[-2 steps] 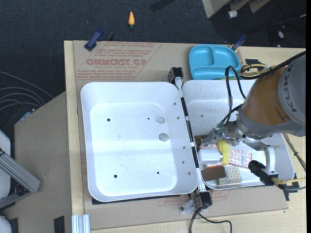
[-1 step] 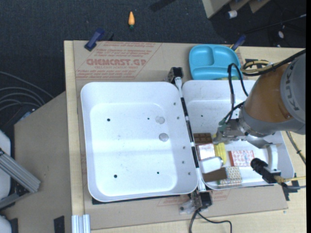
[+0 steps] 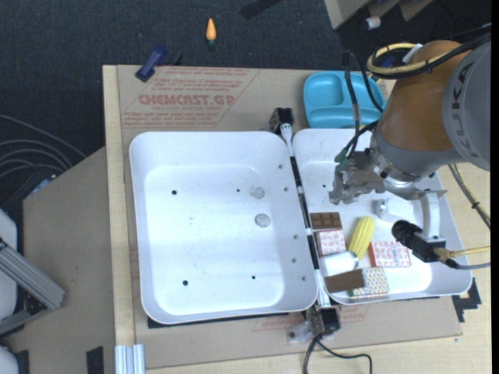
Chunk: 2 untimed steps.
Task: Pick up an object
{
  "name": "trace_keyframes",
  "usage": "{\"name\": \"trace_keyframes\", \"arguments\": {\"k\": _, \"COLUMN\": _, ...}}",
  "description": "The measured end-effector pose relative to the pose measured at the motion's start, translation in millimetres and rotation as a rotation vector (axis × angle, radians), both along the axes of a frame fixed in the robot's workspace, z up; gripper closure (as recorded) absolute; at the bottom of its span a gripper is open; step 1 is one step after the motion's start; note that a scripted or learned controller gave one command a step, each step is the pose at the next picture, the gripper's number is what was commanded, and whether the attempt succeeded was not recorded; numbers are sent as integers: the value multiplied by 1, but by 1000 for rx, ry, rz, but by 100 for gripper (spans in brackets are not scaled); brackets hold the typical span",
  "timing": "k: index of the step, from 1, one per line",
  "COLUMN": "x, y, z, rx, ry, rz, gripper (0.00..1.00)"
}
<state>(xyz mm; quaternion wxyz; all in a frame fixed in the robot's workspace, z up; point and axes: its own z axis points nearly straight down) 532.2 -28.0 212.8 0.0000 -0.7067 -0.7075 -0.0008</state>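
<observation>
Altogether two white bins (image 3: 210, 154); one yellow corn (image 3: 360, 236); pincer (image 3: 355, 187) state unclear.

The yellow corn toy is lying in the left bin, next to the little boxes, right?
Not quite. The camera view shows the yellow corn toy lying in the right bin, next to the little boxes. The left bin holds no corn.

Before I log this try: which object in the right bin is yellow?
The corn cob, lying tilted in the right bin below the claw. The brown block and red-and-white patterned blocks beside it are flat and boxy; it alone is yellow and rounded.
</observation>
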Motion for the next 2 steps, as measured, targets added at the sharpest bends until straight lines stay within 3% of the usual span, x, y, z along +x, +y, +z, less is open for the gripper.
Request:
{"name": "trace_keyframes", "arguments": {"k": 1, "x": -1, "y": -1, "z": -1, "rx": 0, "ry": 2, "rz": -1, "gripper": 0}}
{"name": "trace_keyframes", "arguments": {"k": 2, "x": 31, "y": -22, "z": -28, "rx": -2, "ry": 0, "rz": -2, "gripper": 0}}
